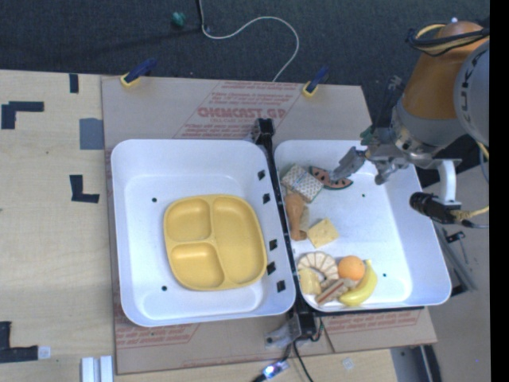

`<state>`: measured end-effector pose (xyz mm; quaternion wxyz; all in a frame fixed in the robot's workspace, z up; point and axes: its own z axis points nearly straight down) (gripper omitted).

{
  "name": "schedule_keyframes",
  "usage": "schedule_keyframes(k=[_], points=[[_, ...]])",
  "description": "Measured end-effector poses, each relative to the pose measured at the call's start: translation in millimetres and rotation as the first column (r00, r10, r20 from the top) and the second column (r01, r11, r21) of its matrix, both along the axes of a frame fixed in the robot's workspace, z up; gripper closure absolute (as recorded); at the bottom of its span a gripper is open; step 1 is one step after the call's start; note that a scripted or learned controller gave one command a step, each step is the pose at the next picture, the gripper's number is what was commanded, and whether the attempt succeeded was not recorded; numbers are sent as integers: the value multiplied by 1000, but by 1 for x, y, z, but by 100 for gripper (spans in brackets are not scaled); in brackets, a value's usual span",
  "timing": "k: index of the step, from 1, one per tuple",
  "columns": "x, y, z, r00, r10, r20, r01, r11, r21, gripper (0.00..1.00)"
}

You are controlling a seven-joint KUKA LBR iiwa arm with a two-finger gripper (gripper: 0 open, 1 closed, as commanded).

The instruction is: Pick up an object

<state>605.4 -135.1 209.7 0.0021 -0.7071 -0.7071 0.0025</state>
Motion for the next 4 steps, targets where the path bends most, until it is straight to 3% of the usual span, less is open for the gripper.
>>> schedule_keyframes(k=[2,3,4], points=[[-12,3,-120,1000,-1,5,1,1000,-3,0],[-9,2,-121,1000,1,12,-1,1000,-3,0],[-11,4,-114,1000,3,7,-3,1000,-1,100]])
